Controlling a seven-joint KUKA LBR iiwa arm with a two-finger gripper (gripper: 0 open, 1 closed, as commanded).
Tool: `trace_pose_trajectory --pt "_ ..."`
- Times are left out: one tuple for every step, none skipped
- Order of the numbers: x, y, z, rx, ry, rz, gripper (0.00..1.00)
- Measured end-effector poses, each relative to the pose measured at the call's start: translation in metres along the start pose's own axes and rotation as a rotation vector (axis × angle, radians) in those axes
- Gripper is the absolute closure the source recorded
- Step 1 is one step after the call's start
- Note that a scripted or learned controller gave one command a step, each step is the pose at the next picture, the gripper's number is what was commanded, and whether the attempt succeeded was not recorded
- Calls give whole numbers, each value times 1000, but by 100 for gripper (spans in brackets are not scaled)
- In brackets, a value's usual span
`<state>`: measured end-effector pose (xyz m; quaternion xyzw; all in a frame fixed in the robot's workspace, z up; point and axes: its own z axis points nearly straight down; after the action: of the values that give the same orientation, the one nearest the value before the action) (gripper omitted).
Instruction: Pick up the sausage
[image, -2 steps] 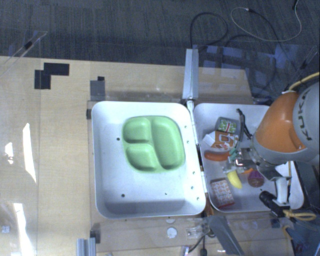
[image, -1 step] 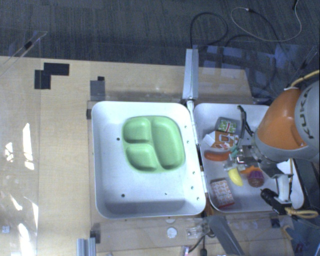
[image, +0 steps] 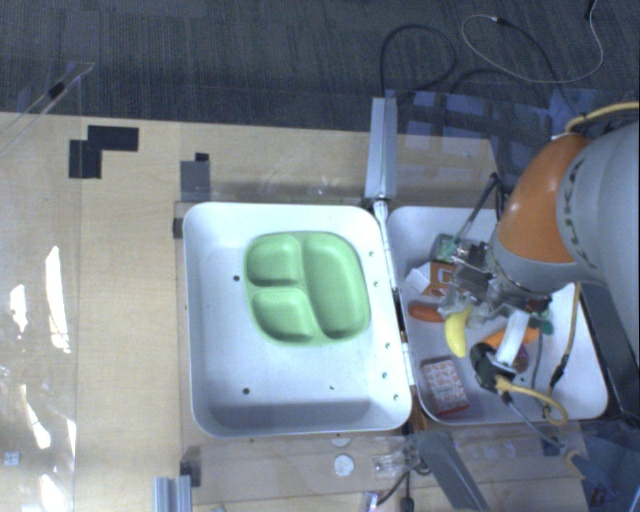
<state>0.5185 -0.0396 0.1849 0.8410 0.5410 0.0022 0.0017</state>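
- The arm (image: 570, 210) is reaching in from the right and hanging low over the right bin (image: 410, 232), its wrist covering much of the clutter there.
- The gripper (image: 462, 290) is sitting just above the small pile; whether it is spread or closed cannot be told from this angle.
- The sausage (image: 424, 313) is lying in the right bin near its left wall, a short reddish-orange piece poking out from under the gripper, just beside a banana (image: 456, 333).
- A speckled block (image: 443, 384) is resting nearer the front of the same bin, apart from the sausage.
- The left bin (image: 210, 330) is carrying a green divided tray (image: 305, 285), well apart from the action.
- Judging by its look, the sausage is probably a light toy piece, smooth and rounded, so it is likely to roll or squirt out of a loose pinch.
- The best hold is probably across its middle, with the fingers closing on the long sides rather than the tapered ends.
- The banana lying so close is making a clean approach awkward; a grab there is risking catching both.
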Motion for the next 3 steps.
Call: trace_pose_trajectory --pt "-44 -3 0 1 -1 -175 100" --pt "-80 5 -51 -7 -2 -576 100" --pt "-136 28 59 2 0 -636 100"
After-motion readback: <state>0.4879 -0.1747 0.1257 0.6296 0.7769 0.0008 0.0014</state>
